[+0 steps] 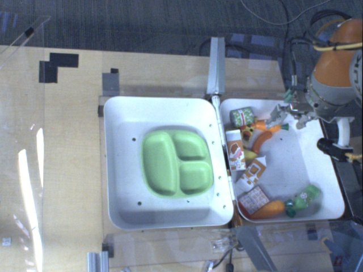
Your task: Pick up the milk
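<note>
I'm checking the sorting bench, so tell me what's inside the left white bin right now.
The left bin holds a green divided tray with three compartments, lying flat near the middle. The compartments look bare. Whatever sits beneath the tray is covered by it.

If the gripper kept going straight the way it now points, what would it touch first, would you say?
Probably the carrot just ahead of the gripper, which points toward the right bin's upper-left corner; height is hard to judge from this view.

A robotics lab: a wooden bench [62, 152] carries two white bins [122, 208] fixed by metal brackets [215, 67], with loose cables [272, 10] on grey carpet [142, 10] at 12 o'clock.
</note>
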You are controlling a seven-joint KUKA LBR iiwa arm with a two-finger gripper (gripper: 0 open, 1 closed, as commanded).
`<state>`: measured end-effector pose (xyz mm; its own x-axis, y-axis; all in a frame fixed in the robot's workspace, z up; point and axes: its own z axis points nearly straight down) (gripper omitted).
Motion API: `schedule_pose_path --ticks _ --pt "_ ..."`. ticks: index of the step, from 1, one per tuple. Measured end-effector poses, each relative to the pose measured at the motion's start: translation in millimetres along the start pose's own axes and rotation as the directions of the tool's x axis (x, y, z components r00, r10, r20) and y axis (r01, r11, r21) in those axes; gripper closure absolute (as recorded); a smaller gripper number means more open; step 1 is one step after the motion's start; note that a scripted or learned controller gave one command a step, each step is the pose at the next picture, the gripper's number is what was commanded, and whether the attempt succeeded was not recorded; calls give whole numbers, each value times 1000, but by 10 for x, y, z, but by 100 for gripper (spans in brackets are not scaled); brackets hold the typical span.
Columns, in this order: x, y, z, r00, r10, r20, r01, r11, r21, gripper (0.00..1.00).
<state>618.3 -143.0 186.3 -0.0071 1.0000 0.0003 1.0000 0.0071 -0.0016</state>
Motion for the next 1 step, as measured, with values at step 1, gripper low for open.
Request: schedule_pose_path --ticks 1 --pt "291 -329 825 910 -414 6 414 910 -9 0"
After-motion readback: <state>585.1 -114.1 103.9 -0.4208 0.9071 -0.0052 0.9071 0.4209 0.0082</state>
